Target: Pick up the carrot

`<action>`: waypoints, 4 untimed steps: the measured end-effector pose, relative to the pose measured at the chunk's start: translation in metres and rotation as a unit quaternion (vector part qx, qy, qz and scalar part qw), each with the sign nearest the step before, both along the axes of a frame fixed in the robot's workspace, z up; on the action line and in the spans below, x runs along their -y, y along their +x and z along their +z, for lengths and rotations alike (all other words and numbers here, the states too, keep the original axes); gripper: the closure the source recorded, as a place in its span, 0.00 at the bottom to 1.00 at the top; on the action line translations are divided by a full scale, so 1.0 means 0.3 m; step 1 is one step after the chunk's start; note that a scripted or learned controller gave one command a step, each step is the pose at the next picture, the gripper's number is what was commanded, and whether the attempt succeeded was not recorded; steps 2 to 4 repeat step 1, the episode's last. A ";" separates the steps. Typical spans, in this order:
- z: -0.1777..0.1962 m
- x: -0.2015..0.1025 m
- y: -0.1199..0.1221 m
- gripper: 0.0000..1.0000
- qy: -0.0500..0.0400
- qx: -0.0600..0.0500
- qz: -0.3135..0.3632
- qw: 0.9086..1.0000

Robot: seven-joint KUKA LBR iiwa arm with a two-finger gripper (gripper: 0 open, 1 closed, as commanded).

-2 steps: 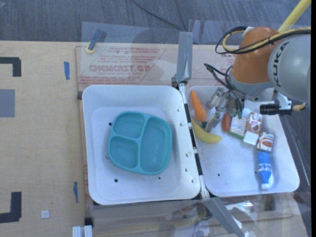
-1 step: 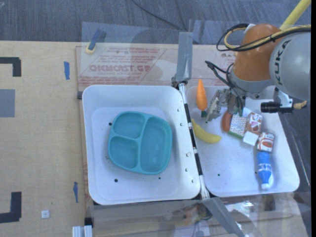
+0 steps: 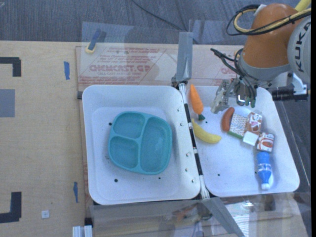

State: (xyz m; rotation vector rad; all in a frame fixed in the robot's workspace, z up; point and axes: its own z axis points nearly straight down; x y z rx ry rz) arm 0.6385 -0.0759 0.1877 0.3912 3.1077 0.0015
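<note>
The carrot (image 3: pixel 196 98) is orange with a green tip and lies along the left wall of the right bin (image 3: pixel 232 179), near its far end. My gripper (image 3: pixel 233 98) hangs over the far part of that bin, a short way right of the carrot and apart from it. Its fingers (image 3: pixel 218 100) stand open with nothing between them. The orange wrist band sits right above the gripper.
A yellow banana (image 3: pixel 207 135) lies just below the carrot. A red sausage (image 3: pixel 227 119), a small carton (image 3: pixel 238 125), a snack box (image 3: pixel 265 142) and a blue bottle (image 3: pixel 264 168) fill the bin's right side. The left bin (image 3: pixel 98 181) holds a teal divided plate (image 3: pixel 140 142).
</note>
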 end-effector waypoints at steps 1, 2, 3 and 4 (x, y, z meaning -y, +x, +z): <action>0.143 0.050 -0.022 1.00 -0.001 0.001 0.118 0.993; 0.143 0.050 -0.022 1.00 -0.001 0.001 0.118 0.993; 0.143 0.050 -0.022 1.00 -0.001 0.001 0.118 0.993; 0.143 0.050 -0.022 1.00 -0.001 0.001 0.118 0.993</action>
